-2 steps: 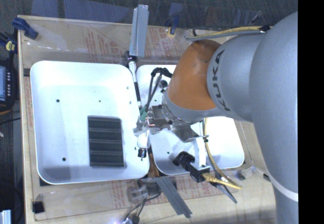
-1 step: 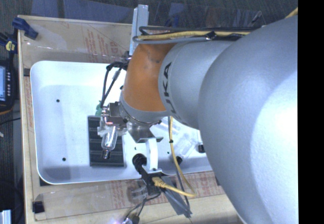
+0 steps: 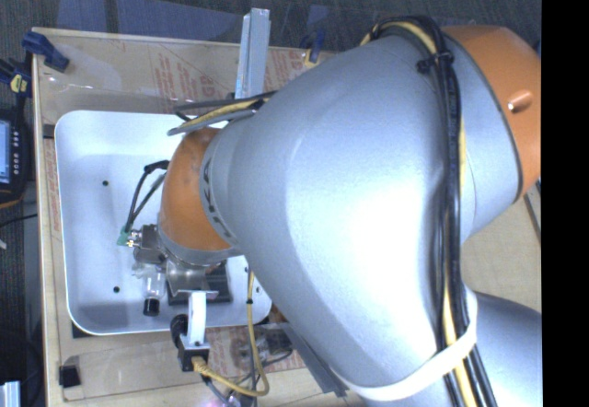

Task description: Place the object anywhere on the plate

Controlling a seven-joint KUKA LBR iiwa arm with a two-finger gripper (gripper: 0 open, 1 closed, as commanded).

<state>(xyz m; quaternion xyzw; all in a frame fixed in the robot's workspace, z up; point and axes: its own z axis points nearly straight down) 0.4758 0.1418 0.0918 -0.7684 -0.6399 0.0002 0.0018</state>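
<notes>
Wooden bench (image 3: 110,368) on dark carpet, white bin (image 3: 87,212) at view's left. Grey arm (image 3: 368,212) with orange band (image 3: 184,203) reaches over the bin from the right and covers most of it. Gripper (image 3: 155,290) sits low over the bin's near edge; grip state cannot be told from this angle. Object and plate: location cannot be told, arm blocks the bin's middle. Direction from gripper to either, and any long axis, cannot be judged.

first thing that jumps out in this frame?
The grey arm swamps the right and centre of the view, black cables running over it. Its orange band and wrist hardware hang over the left white bin, near its lower edge. A blue clamp sits at the bench's top-left corner.
</notes>
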